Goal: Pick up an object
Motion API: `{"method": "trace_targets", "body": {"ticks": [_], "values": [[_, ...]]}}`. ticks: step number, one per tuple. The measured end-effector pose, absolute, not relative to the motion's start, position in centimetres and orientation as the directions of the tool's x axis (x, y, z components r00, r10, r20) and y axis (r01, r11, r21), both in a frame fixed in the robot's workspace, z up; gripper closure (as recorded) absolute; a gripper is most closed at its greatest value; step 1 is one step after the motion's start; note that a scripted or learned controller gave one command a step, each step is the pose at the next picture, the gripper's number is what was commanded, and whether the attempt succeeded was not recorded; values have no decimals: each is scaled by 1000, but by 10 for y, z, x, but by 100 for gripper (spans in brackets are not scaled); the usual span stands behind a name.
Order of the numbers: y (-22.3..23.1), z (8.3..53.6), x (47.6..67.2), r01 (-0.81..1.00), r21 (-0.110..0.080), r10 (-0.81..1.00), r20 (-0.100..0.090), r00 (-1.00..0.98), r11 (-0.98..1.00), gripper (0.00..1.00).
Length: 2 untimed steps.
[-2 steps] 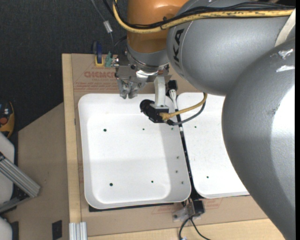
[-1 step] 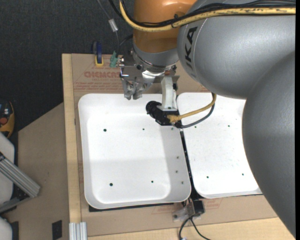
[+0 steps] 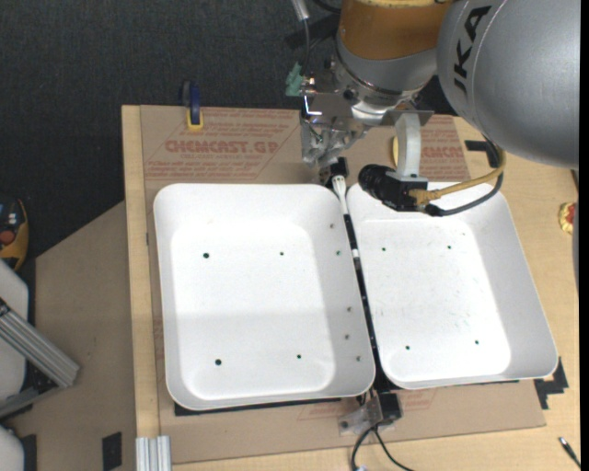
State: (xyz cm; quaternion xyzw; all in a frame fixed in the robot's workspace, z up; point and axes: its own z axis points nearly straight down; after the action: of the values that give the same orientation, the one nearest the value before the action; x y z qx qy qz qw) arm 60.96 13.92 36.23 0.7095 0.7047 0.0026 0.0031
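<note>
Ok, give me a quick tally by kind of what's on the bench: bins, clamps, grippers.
white bins: 2, the left bin and the right bin
clamp, blue and yellow: 1, at the board's far edge
gripper: 1, over the bins' far seam
Total: 4

The arm (image 3: pixel 525 74) is a thick, rounded shell of smooth grey with a soft shine. On it stand big black letters (image 3: pixel 467 46) — the picture's edge cuts them off. Above the wrist goes a wide orange band (image 3: pixel 386 28), glossy like amber, and under it sits a pale metal ring (image 3: pixel 379 92). The claw (image 3: pixel 333 170) is small and built of bare silver-grey metal parts, with a little green piece (image 3: pixel 294 80) on its side.
</note>
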Motion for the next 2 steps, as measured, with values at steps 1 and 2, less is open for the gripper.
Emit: {"method": "trace_targets", "body": {"ticks": [1,2], "values": [[190,266,656,1000,-5,1000,0,-4,4,100],[154,324,666,1000,8,1000,0,3,-3,100]]}}
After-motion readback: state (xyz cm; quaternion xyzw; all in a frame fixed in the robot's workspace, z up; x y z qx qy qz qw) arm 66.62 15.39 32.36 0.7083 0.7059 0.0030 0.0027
